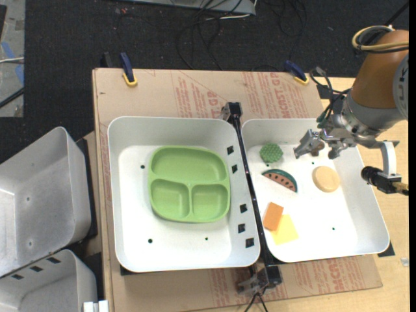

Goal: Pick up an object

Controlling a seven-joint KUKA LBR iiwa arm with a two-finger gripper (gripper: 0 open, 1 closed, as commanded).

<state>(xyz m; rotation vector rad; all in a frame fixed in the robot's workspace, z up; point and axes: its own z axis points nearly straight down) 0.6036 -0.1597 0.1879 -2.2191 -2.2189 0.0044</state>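
Yellow and orange blocks lie nearest in the right bin (364, 242): the yellow block (285, 230) touches the orange block (273, 216) just behind it. Further back sit a watermelon slice (281, 179) and, to its right, a tan round piece (325, 179). Beyond the slice rests a green round piece (271, 153). The gripper (321, 146) hangs over the far part of this bin, between the green piece and the tan one, fingers spread with nothing between them. The left bin (123, 174) bears a green divided plate (190, 184). Cardboard (195, 90) underlies both bins.
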